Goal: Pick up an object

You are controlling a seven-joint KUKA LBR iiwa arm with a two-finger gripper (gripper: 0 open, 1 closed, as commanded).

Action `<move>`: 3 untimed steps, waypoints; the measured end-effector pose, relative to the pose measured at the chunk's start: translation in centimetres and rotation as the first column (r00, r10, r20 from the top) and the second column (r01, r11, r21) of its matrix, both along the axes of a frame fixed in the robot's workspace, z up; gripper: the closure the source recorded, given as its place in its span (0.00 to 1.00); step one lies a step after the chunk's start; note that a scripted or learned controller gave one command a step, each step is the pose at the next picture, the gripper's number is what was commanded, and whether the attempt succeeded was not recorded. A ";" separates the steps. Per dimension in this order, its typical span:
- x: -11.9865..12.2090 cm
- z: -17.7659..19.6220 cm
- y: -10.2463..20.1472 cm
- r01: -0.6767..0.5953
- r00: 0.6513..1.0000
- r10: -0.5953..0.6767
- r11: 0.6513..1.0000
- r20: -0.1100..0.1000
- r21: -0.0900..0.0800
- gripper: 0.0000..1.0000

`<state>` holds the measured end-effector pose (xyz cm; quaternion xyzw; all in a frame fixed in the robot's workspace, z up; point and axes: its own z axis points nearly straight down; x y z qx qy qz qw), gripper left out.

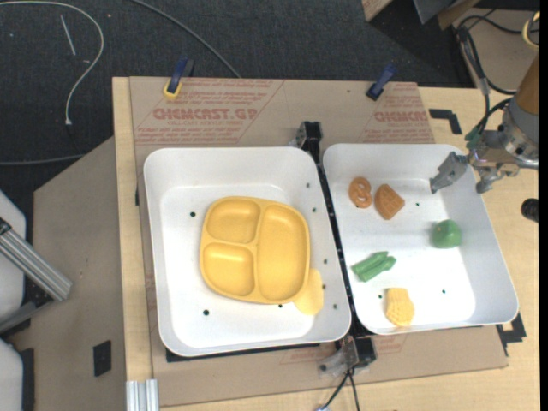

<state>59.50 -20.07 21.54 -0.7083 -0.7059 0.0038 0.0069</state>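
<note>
The right bin [479, 302] holds a brown pretzel-shaped piece [360, 192], an orange waffle-like piece [389, 201], a round green piece [445, 234], a green pod [373, 265] and a yellow corn-like piece [397, 306]. My gripper [467, 175] hovers over the bin's far right corner, above and slightly right of the round green piece. It is open, and nothing sits between its fingers [447, 175]. The pretzel and waffle lie well to its left.
The left bin [171, 229] carries a yellow divided plate [255, 248] with a small yellow piece [310, 294] at its near right corner. Black clamps [309, 134] sit between the bins. Blue clips [177, 77] pin the cardboard at the back.
</note>
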 end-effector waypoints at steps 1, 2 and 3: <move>0.3 0.8 0.1 -0.004 1.000 0.004 1.000 0.014 -0.003 0.00; 0.1 -3.4 0.1 -0.004 1.000 0.004 1.000 0.010 -0.002 0.00; 0.9 -8.2 -0.2 -0.004 1.000 0.004 1.000 0.009 -0.002 0.00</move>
